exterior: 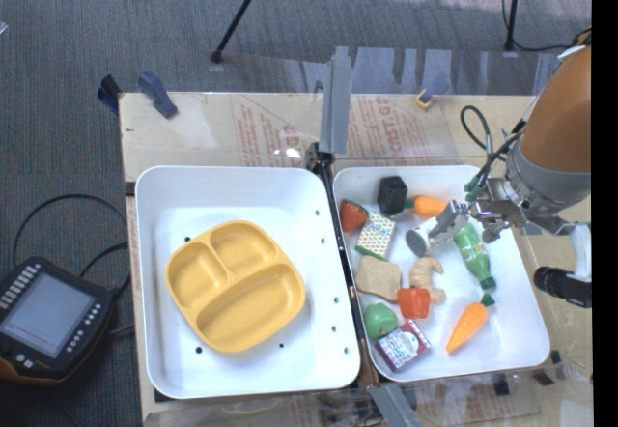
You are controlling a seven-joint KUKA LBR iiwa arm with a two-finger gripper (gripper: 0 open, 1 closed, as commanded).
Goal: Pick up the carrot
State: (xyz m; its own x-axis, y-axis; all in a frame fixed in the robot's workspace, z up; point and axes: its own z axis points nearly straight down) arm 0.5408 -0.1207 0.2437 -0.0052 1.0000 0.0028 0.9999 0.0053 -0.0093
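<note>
Near edge of right bin (536, 338): carrot (467, 326) lies free at about 5 o'clock in that bin, tip pointing toward 7 o'clock, green top just beside the base of the green bottle (472, 255). Nothing touches the carrot. Just left of it: red jar (403, 345), green round fruit (379, 320), red pepper (413, 300).

Mid bin: bread slice (378, 277), pale knobbly piece (426, 272), patterned packet (376, 235), grey spoon-like piece (416, 242).

Far side: red item (352, 215) at 10 o'clock, black block (391, 194) at 11 o'clock, a 2nd orange item (428, 206) at 12 o'clock, maybe another carrot, too small to tell.

Pincer (462, 214) sits above the bin's 1 o'clock area, near the top of the green bottle, well apart from the carrot. Can't tell if it is open or closed; nothing visibly gripped.

Step, as I judge it: approach, no grasp yet. Next move calls for travel toward 5 o'clock, lining up across the carrot's body, then descent. Risk: green bottle and red pepper sit close, could get nudged.

Left bin (154, 193): 1 yellow divided plate (236, 285), 3 compartments.

Counts: 2 bins, 1 plate, 1 clear carrot, 1 bottle, 1 jar, 1 bread slice, 1 pepper. Counter (193, 130) also carries a blue clamp (154, 93) at the far left.
</note>
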